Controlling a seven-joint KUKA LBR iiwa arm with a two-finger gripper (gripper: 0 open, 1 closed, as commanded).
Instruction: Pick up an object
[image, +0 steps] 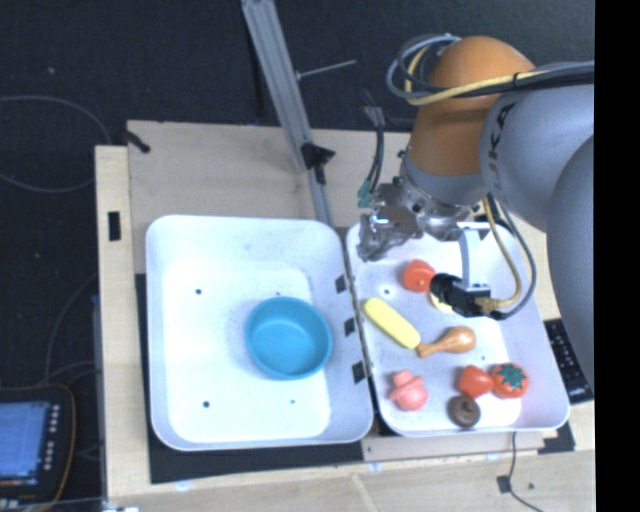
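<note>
Nearest me the toys lie untouched in the right bin, the yellow banana mid-bin, and farther back my gripper hovers over the bin's far corner, nothing visibly lifted, so the pick remains undone.

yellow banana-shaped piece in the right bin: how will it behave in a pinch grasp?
The yellow piece looks like smooth moulded plastic, so probably stiff, light and a bit slippery. Its rounded, elongated body may roll or pivot if nudged off-centre. It lies close to the drumstick-like toy, which may shift too.
</note>
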